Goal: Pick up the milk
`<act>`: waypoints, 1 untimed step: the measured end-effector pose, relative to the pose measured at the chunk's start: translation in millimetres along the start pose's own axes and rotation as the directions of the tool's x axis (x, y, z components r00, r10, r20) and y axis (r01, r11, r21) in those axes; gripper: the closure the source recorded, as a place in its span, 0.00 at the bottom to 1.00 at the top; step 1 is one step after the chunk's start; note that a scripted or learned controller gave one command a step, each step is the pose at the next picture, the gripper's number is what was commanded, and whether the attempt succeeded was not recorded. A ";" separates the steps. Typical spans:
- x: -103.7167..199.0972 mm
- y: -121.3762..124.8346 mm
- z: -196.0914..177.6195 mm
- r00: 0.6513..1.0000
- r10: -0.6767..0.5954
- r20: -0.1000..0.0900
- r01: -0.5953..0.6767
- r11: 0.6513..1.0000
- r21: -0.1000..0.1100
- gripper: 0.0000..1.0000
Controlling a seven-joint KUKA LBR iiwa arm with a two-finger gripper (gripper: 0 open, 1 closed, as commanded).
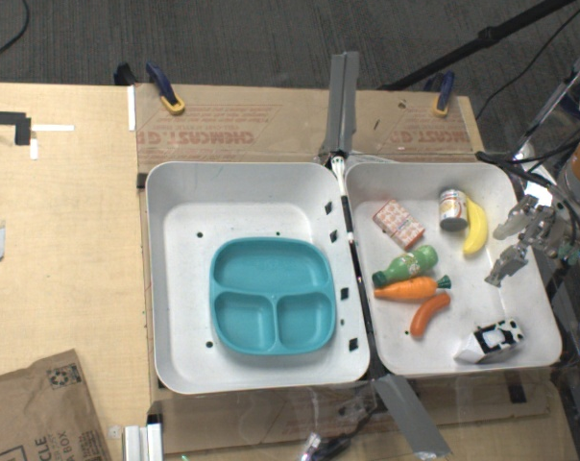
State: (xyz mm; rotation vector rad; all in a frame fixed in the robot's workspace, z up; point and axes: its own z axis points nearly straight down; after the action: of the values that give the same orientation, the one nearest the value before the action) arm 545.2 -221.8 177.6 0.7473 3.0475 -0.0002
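Observation:
The milk (498, 339) is a small white carton with black cow patches, lying on its side near the front right corner of the right bin (535, 301). My gripper (509, 247) hangs over the right side of that bin, behind the milk and apart from it. Its two grey fingers are spread open, and nothing sits between them.
In the right bin lie a pink box (398, 223), a small can (452, 208), a banana (475, 227), a green bottle (405, 265), a carrot (409, 289) and an orange sausage (427, 313). The left bin (175, 257) holds a teal divided plate (273, 296).

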 end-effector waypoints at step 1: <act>0.0 0.0 0.0 1.000 0.000 0.000 0.000 1.000 0.000 0.00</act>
State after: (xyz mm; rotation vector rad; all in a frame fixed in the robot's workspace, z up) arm 545.2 -221.8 177.6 0.7472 3.0475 -0.0002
